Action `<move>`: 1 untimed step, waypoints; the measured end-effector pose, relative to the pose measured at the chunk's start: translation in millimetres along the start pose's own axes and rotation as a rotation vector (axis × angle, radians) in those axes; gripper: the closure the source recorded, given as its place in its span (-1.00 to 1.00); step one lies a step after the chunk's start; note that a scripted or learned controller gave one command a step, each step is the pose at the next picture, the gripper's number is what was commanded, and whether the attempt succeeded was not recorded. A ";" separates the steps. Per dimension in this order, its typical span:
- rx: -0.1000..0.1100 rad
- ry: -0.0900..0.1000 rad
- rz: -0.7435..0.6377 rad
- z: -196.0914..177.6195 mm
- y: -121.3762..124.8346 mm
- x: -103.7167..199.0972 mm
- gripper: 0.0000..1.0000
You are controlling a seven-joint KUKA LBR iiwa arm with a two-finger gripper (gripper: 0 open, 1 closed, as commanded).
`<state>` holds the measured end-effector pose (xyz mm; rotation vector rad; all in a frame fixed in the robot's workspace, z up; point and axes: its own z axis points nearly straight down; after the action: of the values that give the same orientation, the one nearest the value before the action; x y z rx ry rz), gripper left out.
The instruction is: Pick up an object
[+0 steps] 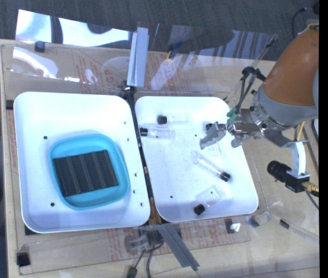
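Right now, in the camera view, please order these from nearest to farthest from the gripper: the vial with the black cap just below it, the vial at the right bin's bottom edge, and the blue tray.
From the gripper:
1. Vial just below, right bin, lying on its side.
2. Vial at the bottom edge, right bin.
3. Blue tray, left bin.

The arm (291,74) is cut off by the right edge, so only its orange band and wrist show. The gripper (214,134) is too small and blurred to tell how its fingers stand. Clear tubes in the right bin (242,198) blend into the white floor; only their dark caps read plainly, their outlines stay faint
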<state>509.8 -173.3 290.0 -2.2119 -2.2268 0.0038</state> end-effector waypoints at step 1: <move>0.001 0.000 0.121 98.1 -6.5 70.0 -1.00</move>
<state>502.4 -103.3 191.9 -2.3424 -2.0885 0.0046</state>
